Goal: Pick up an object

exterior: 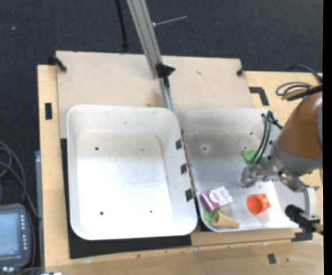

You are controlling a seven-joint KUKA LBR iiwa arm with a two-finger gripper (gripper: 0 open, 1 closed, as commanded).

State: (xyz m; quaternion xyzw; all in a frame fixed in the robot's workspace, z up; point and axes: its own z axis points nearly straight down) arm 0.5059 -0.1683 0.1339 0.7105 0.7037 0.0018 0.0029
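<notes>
The claw (pixel 250 175) hung low over the right bin (pixel 223 128), toward its right side, at the end of the grey arm (pixel 300 139) that came in from the right with its orange band uppermost. Its metal tip was a small, blurred grey shape; whether it stood wide or narrow could not be told, and nothing could be seen gripped in it. Just above the tip, touching or partly behind it, lay a small green piece (pixel 249 154). Black cables (pixel 264 139) ran down the wrist beside it. Below and slightly right of the claw, near but apart, sat an orange cup (pixel 258 204) on the bin floor. Further left, by the bin's lower left corner, lay a purple-and-white packet (pixel 217 198), and just under it a tan cone (pixel 226 220) with a green bit (pixel 210 215) at its left end, all close together. The left bin (pixel 125 171) sat touching the right one along a shared edge with black clips. Both bins rested on a pale wooden bench (pixel 148 76). A metal pole (pixel 145 30) slanted up from the bench behind the bins. A screen (pixel 2 234) with cables sat on the dark floor at lower left.
</notes>
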